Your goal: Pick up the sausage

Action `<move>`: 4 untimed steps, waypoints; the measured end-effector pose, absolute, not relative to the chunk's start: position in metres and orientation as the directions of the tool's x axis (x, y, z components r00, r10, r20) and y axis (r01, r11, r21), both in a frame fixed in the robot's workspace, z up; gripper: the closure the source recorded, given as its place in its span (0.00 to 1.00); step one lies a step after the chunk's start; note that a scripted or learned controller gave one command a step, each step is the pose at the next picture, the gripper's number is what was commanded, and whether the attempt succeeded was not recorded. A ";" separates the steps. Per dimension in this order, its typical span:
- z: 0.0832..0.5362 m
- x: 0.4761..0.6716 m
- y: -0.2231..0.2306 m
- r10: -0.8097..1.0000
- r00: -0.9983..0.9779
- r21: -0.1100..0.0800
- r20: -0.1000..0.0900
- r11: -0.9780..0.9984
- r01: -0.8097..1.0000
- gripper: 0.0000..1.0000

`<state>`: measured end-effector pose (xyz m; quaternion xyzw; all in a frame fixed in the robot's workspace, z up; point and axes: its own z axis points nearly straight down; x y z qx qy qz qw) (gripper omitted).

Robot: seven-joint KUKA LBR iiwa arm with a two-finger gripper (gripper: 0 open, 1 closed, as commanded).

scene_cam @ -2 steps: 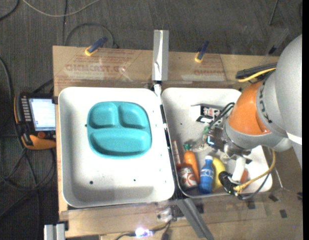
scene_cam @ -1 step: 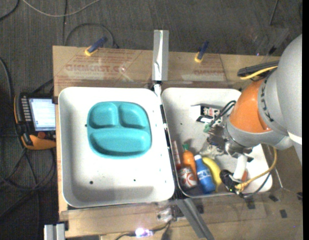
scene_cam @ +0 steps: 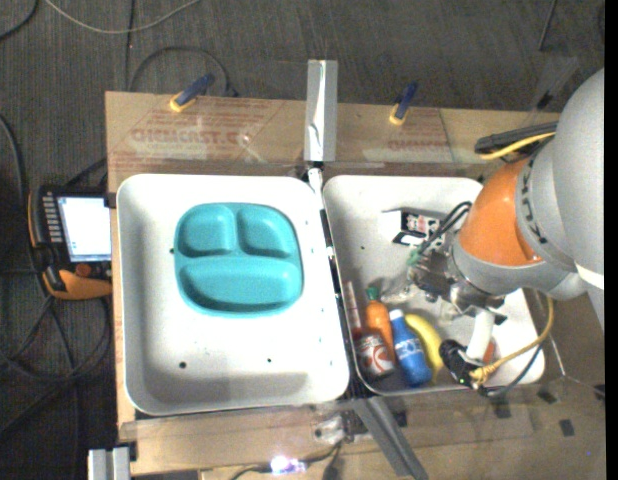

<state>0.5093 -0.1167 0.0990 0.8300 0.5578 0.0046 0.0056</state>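
- Currently the tool (scene_cam: 435,272) hangs low over the middle of the right bin (scene_cam: 361,200), at the end of the grey arm (scene_cam: 579,218) with its orange band (scene_cam: 496,226); its dark body and cabling hide its tips, so I cannot tell whether it is open or closed, and nothing can be seen held in it.
- Just beside it, toward the bin's near edge, lies a cluster: a banana (scene_cam: 427,335), a blue bottle (scene_cam: 409,352), an orange bottle-like piece with a green tip (scene_cam: 377,320) and a red can (scene_cam: 371,354), all touching or nearly so.
- The sausage (scene_cam: 490,350) is hard to make out; my best guess is the small reddish sliver near the bin's near-right corner, partly covered by a white part of the arm and a yellow cable (scene_cam: 509,356). It would then lie nearer the bin's front than the tool, on the arm's side, near but not under it.
- Judged from this, the step in hand is the approach, with no grasp made yet.
- Next, the tool needs to shift toward that corner, line up across the sausage, and come down clear of the banana and the bin wall.
- Further out, the left bin (scene_cam: 139,268) holds a teal divided plate (scene_cam: 239,258); both bins sit on the tabletop (scene_cam: 219,133).
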 end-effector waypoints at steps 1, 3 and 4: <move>0.091 0.523 -0.201 0.932 0.361 0.000 0.016 -0.361 0.932 0.00; 0.090 0.491 -0.203 0.927 0.374 -0.005 0.022 -0.374 0.928 0.00; 0.127 0.485 -0.214 0.936 0.353 -0.004 0.003 -0.353 0.936 0.00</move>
